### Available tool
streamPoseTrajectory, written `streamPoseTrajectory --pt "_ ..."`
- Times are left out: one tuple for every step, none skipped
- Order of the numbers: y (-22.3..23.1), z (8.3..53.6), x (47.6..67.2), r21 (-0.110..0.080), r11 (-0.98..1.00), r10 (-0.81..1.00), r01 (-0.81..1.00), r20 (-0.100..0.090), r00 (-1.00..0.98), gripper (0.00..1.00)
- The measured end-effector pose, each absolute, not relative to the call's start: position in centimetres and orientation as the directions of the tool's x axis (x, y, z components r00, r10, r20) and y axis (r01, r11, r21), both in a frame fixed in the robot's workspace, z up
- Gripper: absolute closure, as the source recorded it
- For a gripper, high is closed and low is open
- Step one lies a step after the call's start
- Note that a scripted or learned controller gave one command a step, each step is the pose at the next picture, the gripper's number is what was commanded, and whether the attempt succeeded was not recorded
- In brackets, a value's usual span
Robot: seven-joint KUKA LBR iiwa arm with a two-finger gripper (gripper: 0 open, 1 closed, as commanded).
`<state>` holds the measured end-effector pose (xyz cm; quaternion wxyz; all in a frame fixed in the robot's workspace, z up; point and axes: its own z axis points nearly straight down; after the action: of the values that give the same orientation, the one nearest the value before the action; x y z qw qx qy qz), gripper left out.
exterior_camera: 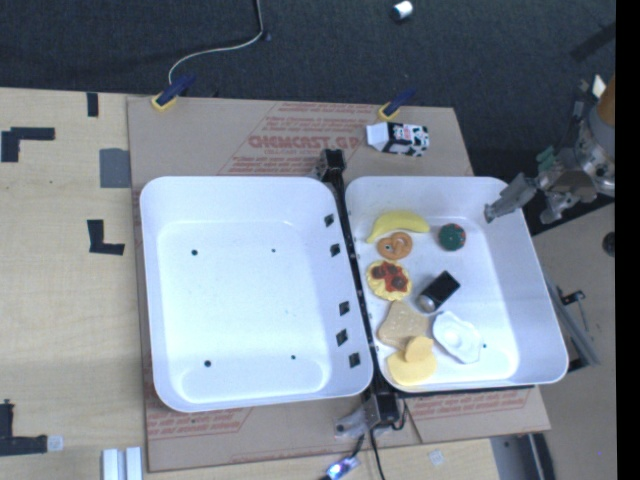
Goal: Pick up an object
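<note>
From the overhead camera you had both bins side by side on the bench, and every object lay in the right bin (535,298), clustered toward its left wall. A yellow banana (399,225) sat at the top of the cluster, with a pretzel (393,246) just below it and a small green ball (453,236) off to its right. Beneath the pretzel you could see a pizza slice (389,281), and beside that a black block (439,291) lying tilted. A slice of toast (400,322) touched a yellow heart-shaped piece (413,361) near the front wall, with a white fried egg (458,337) just to the right of them. The left bin (240,288) sat alongside. The gripper (503,204) hung over the right bin's upper right corner, well apart from the objects, carrying nothing; whether it was spread or closed, you could not tell.
</note>
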<state>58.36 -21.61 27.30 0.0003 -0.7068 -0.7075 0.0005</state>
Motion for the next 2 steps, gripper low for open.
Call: streamPoseTrajectory --pt "-21.6 28.3 58.4 0.0 0.003 1.0 1.0 -0.001 -0.003 1.0" --pt "-10.5 23.8 57.0 -0.007 0.011 1.0 1.0 0.005 -0.011 1.0"
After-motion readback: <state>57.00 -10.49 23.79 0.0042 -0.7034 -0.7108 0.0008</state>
